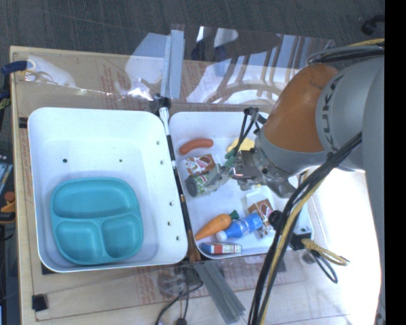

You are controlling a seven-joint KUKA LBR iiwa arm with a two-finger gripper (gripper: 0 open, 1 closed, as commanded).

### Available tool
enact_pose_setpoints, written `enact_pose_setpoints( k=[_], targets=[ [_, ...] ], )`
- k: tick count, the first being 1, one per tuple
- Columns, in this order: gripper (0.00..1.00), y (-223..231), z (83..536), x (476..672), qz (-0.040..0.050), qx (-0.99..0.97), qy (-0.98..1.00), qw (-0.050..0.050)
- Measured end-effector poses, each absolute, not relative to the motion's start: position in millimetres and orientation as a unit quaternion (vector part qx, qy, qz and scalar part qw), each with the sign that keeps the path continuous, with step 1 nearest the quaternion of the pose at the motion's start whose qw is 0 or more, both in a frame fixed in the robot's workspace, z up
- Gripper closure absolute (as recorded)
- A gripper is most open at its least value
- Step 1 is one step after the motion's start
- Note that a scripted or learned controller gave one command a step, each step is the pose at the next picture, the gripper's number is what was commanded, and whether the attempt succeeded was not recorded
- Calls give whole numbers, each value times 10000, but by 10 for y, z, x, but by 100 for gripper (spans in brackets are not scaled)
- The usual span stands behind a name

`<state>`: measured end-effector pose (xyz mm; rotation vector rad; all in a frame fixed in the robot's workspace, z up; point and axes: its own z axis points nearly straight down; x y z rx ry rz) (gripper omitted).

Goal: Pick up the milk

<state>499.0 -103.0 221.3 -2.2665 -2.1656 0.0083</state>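
The arm reaches in over the right bin (189, 124). My gripper (215, 177) points left and low near the bin's middle. Just to its upper left lies a small carton with brown and red print (201, 163), which looks like the milk. The gripper's tip is against or just below this carton, next to a small green and grey object (196, 185). A second similar carton (260, 210) lies lower right, partly under the arm. The wrist hides how the gripper stands.
The right bin also holds a sausage (196, 144), a yellow item (244, 144), a carrot (213, 226), a blue bottle (244, 227) and a white tube (222, 249). In the left bin (40, 134) sits a teal divided plate (95, 219).
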Motion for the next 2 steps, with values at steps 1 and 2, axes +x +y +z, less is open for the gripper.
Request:
enact_pose_setpoints(
  k=[1,2],
  targets=[
    [0,-1158,1132,4959,26,-6009,-7993,27],
    [0,-1291,916,4767,1,-7635,-6458,12]
  ],
)
